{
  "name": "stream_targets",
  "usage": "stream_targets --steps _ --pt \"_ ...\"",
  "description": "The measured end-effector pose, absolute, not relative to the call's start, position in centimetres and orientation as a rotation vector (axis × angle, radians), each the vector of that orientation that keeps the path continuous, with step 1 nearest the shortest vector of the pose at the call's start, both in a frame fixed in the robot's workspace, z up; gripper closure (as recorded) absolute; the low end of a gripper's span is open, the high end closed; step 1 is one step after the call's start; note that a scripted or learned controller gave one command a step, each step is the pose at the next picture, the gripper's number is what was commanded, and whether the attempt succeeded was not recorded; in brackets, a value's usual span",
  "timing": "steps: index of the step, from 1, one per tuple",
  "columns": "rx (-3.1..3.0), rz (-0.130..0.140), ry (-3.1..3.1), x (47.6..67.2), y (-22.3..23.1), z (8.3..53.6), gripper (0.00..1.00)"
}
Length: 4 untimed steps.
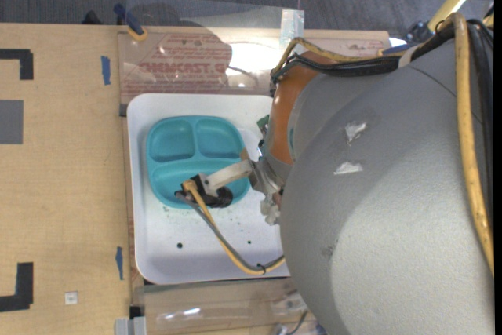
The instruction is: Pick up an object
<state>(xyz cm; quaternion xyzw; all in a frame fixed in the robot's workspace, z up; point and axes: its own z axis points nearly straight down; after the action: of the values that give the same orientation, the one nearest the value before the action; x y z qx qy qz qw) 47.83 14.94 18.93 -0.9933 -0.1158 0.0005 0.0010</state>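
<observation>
A teal divided plate (188,149) lies flat in the upper left part of the white bin (169,255). My gripper (270,206) is low over the bin, just right of the plate's lower right corner, and my own wrist hides most of it. A small green thing (263,124) peeks out from behind the orange band, at the plate's upper right. I see nothing held.
My grey arm (384,192) covers the right half of the view, including the other bin. A few dark specks (180,245) dot the bin floor below the plate. Brown cardboard (63,169) lies left of the bin, and a clear plastic sheet (204,51) lies behind it.
</observation>
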Motion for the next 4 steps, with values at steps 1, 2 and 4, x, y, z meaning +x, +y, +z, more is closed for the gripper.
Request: stream_targets --steps 1,2,4 --pt "-3.122 0.001 -0.323 47.8 21.5 19.4 1.0" --pt "-3.119 -0.017 -0.317 48.3 22.6 32.7 1.0" --pt "-3.128 0.013 -0.314 47.7 20.8 12.7 1.0"
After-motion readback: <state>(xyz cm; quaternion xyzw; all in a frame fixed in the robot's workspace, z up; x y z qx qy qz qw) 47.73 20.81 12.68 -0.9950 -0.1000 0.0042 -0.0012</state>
